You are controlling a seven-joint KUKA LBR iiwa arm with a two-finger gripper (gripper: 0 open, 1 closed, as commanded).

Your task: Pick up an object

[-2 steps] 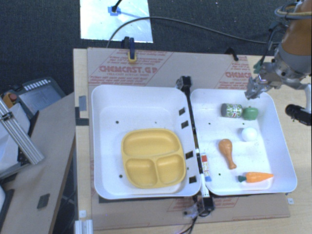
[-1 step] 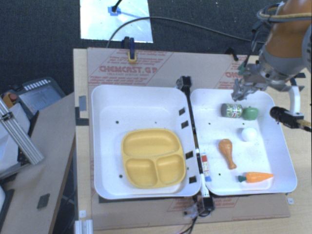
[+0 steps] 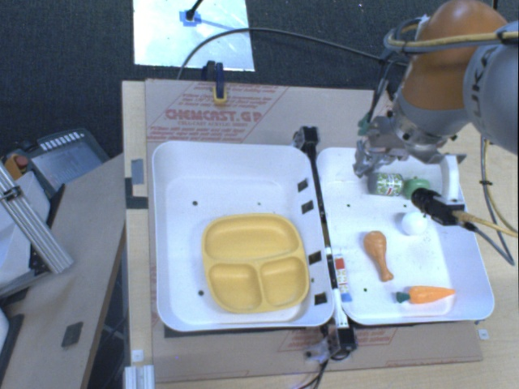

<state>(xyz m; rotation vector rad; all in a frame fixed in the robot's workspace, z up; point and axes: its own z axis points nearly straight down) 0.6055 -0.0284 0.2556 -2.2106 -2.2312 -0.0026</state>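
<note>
Reaching in from the right, the grey arm [image 3: 478, 63] with its orange band bends down so the tool [image 3: 366, 164] hangs over the far end of the right bin [image 3: 474, 298].

Whether the tool is wide or narrow, I cannot tell; nothing is seen held in it. Just beside it lies a small can [image 3: 389, 185] on its side, with a green and red label too small to read. Nearer the front of the same bin lie a white ball [image 3: 414, 223], a tan drumstick [image 3: 378, 254] and an orange carrot [image 3: 427, 295] with a green end, all apart from one another. The left bin [image 3: 174, 217] holds a yellow divided tray [image 3: 255, 262]. Under both bins, on the table [image 3: 89, 241], a cardboard sheet [image 3: 212, 112] reads "CHEMCAST" in red.
</note>
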